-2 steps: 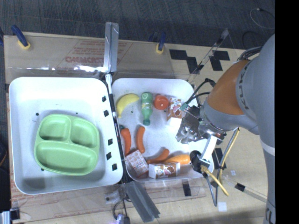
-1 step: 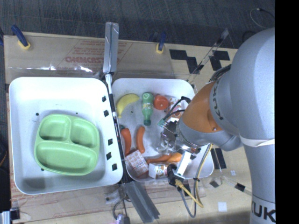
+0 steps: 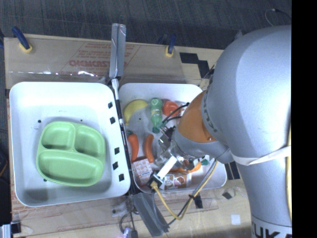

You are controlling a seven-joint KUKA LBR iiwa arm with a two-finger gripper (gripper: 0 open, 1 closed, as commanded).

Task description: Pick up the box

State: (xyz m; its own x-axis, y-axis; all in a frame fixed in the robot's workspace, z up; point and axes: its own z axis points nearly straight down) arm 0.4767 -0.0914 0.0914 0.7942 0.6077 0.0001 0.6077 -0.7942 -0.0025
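Note:
A small box (image 3: pixel 141 170) with red and white print lies in the front left corner of the right bin (image 3: pixel 148 89). My gripper (image 3: pixel 164 153) is down inside that bin, just right of and slightly behind the box, over the pile of toy food. The grey wrist and its orange band (image 3: pixel 194 125) cover the bin's right half. Nothing visibly hangs from the gripper.
Two orange carrots (image 3: pixel 133 146) lie behind the box, beyond them a yellow fruit (image 3: pixel 134 109) and a green bottle (image 3: pixel 156 112). A second printed pack (image 3: pixel 175 181) rests by the front wall. The left bin (image 3: pixel 22 133) holds a green divided plate (image 3: pixel 72 152).

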